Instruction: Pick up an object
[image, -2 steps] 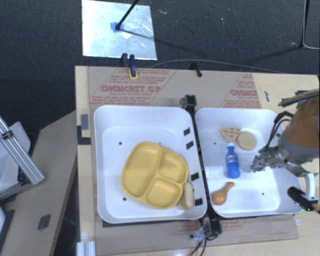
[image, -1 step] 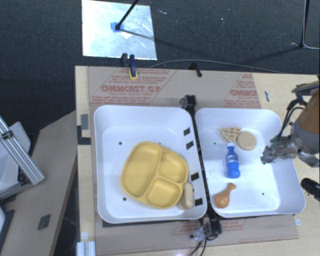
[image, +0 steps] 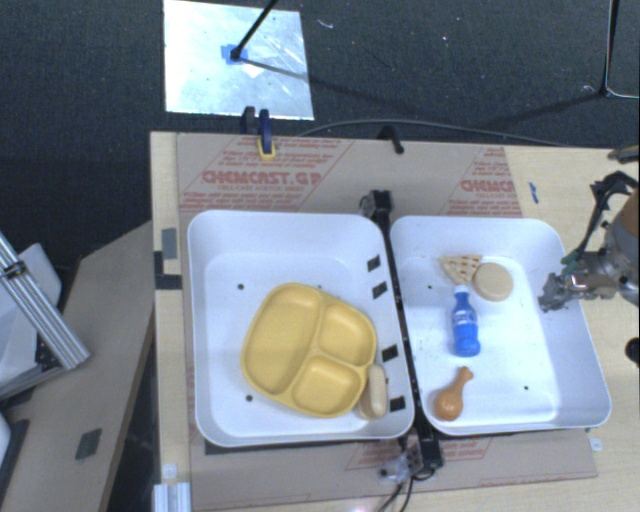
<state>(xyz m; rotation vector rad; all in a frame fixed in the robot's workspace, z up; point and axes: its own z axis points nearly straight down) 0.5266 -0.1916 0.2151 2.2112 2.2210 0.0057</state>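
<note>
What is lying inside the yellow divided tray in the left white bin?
The yellow divided tray has bare compartments. A pale bread roll leans outside its edge. Beneath the tray is hidden.

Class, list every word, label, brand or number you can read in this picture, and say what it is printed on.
"CHEMCAST GP": red print on the brown sheet under the bins, top left; smaller lines around it are too blurred to read.
The same red print repeats at top right, too blurred to read with certainty.
Blue bottle: its label is too small to read.

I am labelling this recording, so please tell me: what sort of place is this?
Probably a robotics lab bench: two shallow white bins hold toy-like items such as a small blue bottle, and the gripper reaches in.
</note>
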